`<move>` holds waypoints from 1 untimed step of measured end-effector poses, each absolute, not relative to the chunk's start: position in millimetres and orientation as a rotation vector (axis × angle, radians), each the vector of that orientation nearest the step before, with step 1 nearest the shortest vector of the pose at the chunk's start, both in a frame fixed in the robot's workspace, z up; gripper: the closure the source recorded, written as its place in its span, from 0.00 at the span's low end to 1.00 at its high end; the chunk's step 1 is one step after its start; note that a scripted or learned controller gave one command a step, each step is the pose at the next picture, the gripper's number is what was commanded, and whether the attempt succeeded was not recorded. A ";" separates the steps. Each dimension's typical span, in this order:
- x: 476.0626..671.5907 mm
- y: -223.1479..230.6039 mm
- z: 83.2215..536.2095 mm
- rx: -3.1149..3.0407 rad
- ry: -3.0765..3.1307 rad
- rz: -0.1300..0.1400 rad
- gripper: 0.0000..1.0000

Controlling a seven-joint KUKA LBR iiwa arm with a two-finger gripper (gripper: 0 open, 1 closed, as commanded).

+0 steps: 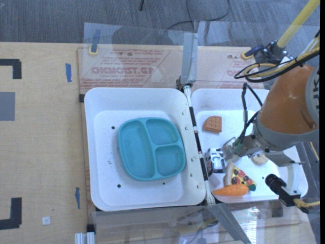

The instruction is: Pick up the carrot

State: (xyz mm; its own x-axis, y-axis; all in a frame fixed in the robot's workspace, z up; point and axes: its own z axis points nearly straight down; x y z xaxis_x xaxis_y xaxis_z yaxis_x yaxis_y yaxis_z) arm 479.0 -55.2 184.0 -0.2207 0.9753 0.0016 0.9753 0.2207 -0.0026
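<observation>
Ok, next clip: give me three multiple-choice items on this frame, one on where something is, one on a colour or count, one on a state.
1. Where does the carrot lie?
A. on the blue plate
B. at the near edge of the right bin
C. on the wooden bench

2. How many compartments does the blue plate have?
A. two
B. three
C. five

3. What is the carrot's state?
A. resting in the bin, beside the pizza slice
B. lifted clear of the bin
C. lying in the left bin

Answers: 1 B, it sits against the right bin's near wall. 2 B, three sections show. 3 A, it lies flat next to the pizza slice, below the gripper.
</observation>
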 end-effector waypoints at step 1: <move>479.4 -89.3 184.0 -2.199 -2.245 0.001 1.00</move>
